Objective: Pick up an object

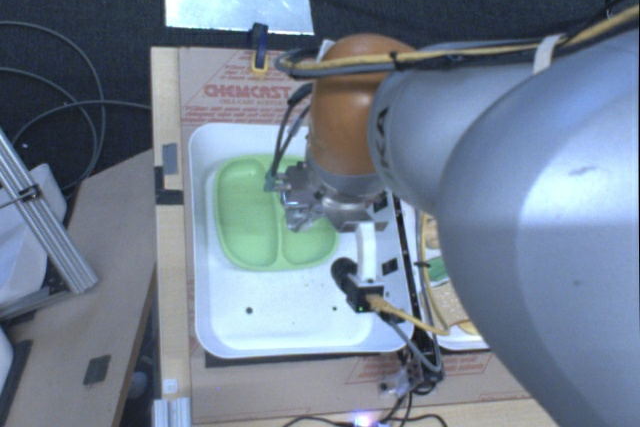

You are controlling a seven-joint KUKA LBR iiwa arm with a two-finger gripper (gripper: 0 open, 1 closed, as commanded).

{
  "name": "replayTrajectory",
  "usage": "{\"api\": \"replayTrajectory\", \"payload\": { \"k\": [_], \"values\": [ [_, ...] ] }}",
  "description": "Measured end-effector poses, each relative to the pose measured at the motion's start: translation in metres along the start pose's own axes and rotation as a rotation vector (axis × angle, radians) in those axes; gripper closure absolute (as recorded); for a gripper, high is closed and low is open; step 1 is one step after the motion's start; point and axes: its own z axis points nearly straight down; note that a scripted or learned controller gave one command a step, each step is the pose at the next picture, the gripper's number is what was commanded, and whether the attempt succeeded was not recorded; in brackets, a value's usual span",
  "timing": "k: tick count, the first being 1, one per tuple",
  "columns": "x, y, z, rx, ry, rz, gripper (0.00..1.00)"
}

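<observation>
A light green divided tray [250,213] lies flat in the left white bin [262,327], filling its upper half. My gripper [300,207] hangs from the orange wrist band [345,115] and sits low over the tray's right compartment, at or just above its surface. The wrist body hides the tray's right edge.
The big grey arm [520,215] covers most of the right bin; a strip of it with a tan patterned item [443,290] shows beside the arm. Cables [385,310] hang over the left bin's right wall. A cardboard sheet [235,90] lies under the bins.
</observation>
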Motion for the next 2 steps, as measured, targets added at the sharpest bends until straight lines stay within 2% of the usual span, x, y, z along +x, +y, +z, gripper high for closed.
{"api": "replayTrajectory", "payload": {
  "k": [1,2],
  "values": [
    [-0.035,0.087,0.047,-0.008,-0.006,0.016,1.00],
    [-0.027,0.129,0.078,-0.008,-0.004,0.008,1.00]
  ]
}}
